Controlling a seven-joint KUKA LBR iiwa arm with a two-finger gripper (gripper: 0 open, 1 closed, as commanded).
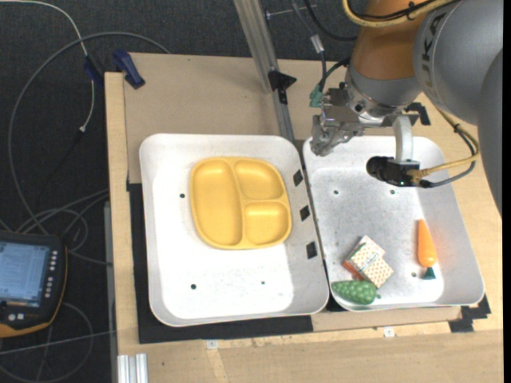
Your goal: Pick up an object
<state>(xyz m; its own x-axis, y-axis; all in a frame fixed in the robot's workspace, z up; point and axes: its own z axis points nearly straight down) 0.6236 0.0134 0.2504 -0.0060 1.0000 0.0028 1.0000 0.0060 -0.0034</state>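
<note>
Your worktop (pixel 207 86) is a bare tan board on a dark carpeted floor, and it carries two shallow white bins side by side. The left white bin (pixel 160 214) lies well off to the gripper's left and holds a yellow plastic plate with three compartments (pixel 239 200), which sits nearer the camera than the gripper does. The right white bin (pixel 351 206) is the one the grey arm with its orange band (pixel 399 30) reaches over. The gripper (pixel 326 140) hangs at that bin's far left corner, close to the wall between the bins. How far it is open you cannot tell from this angle, and nothing is seen in it.

Everything you could pick lies toward the camera from the gripper, across the bare middle of the bin. The small cream printed box (pixel 370 261) and the green knobbly vegetable toy (pixel 355 292) touch each other at the near edge. The orange toy carrot (pixel 426 246) lies apart, further right, its long axis running away from the camera. Expect the coming move to be a long travel toward the near edge.
</note>
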